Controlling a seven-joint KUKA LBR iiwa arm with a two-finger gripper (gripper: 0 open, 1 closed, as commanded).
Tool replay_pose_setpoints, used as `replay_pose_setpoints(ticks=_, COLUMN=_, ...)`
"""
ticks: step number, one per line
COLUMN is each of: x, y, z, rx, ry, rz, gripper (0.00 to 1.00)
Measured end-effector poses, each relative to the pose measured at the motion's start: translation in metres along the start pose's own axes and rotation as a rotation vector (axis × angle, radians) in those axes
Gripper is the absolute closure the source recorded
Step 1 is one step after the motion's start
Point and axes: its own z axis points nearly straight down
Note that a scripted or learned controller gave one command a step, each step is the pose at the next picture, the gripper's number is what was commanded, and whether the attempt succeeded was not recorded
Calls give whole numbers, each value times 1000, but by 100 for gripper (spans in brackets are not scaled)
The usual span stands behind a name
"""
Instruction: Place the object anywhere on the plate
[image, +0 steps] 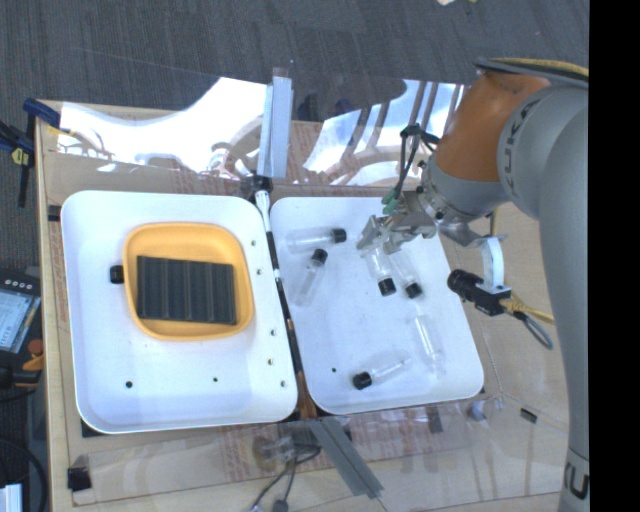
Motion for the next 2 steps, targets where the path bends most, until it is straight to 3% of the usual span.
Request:
replay_pose_setpoints(ticks=1, x=0, y=0, z=0, rx=0, ry=0, rz=0, gripper=0)
replay_pose_setpoints(ticks=2, x=36, y=2, z=-5, rx=3, ry=1, rz=-321, gripper=0)
